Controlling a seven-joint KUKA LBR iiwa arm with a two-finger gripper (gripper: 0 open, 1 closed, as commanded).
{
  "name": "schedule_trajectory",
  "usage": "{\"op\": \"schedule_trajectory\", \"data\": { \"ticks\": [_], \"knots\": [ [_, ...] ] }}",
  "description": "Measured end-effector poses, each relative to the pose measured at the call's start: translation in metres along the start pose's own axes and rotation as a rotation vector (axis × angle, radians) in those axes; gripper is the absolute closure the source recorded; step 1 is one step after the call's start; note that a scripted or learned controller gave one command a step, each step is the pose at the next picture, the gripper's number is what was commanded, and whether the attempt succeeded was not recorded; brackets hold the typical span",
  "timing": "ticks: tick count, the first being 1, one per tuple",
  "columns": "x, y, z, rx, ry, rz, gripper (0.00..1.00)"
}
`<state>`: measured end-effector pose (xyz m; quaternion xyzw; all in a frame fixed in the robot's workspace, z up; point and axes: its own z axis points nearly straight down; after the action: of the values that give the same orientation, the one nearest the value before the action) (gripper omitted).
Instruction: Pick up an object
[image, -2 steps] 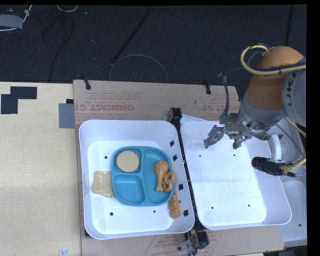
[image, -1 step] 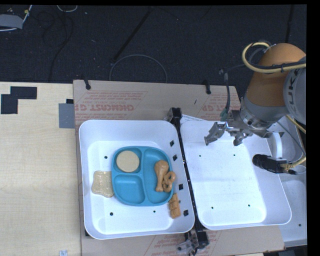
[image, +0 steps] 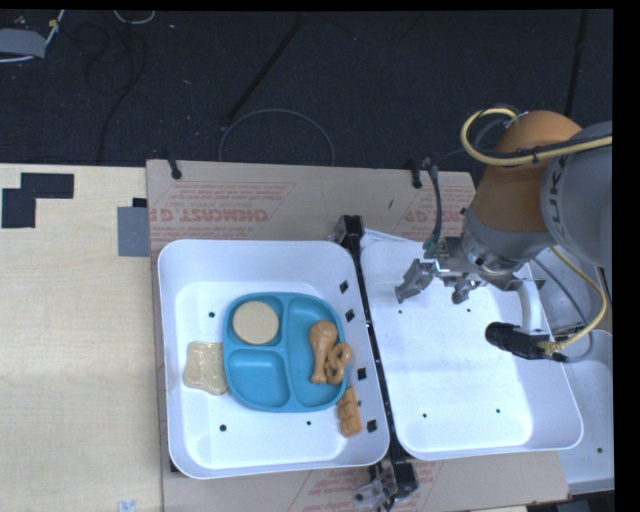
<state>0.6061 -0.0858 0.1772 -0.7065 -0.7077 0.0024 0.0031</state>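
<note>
Over the right-hand shallow white bin (image: 480, 420), the grey two-finger gripper (image: 436, 285) hangs with its fingers spread apart and nothing between them. Across the divider, the left white bin (image: 190, 290) holds a blue three-section plastic tray (image: 262, 380) carrying a round tan disc (image: 254, 322) and a brown pretzel-like toy (image: 328, 352). Beside the tray lie a pale bread-slice toy (image: 205, 367) and a small orange-brown piece (image: 349, 412).

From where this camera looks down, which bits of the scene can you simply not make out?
- Gripper, camera view: small and slanted above the right bin, so its grasp cannot be judged.
- Arm: cut off by the right edge.
- Tan piece beside the blue tray in the left bin: too small to identify.
- Clamp parts at the bottom edge: cut off.
</note>
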Motion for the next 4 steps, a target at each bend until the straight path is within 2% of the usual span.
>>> {"op": "schedule_trajectory", "data": {
  "ticks": [1, 2, 3, 4],
  "knots": [
    [0.003, -0.009, 0.062, 0.002, 0.001, 0.001, 0.0],
    [0.005, -0.009, 0.092, -0.002, 0.0, 0.002, 0.0],
    [0.004, -0.009, 0.08, -0.002, 0.0, 0.007, 1.0],
    [0.002, -0.012, 0.017, -0.01, -0.001, 0.008, 1.0]
  ]
}}
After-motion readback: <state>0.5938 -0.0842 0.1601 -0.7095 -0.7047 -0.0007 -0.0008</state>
